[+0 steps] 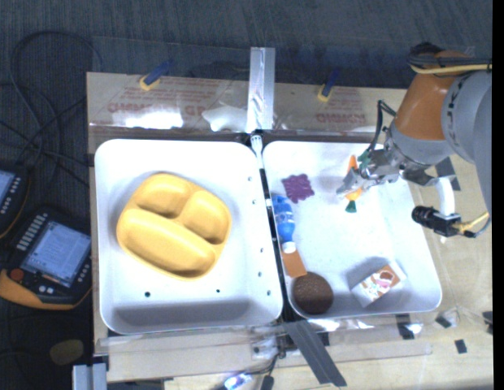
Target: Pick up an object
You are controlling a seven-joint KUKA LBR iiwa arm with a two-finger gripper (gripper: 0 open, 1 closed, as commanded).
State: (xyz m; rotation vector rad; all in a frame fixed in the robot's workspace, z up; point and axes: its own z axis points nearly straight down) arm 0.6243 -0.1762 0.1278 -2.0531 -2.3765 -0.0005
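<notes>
My gripper (360, 180) hangs low over the upper right part of the right bin (341, 242), with the grey and orange arm (427, 112) behind it. A small orange toy with a green tip (352, 201) lies right at the gripper; whether it is gripped is unclear. The same bin holds a purple piece (298, 188), a blue bottle (283, 216) along the left wall, a brown ball (313, 292) at the front and a small printed box (377, 283) at the front right.
A large yellow bun-shaped object (172, 223) fills much of the left bin (114, 299). A metal divider post (261, 88) stands behind the two bins. A black cable end (435, 217) hangs over the right bin's right side.
</notes>
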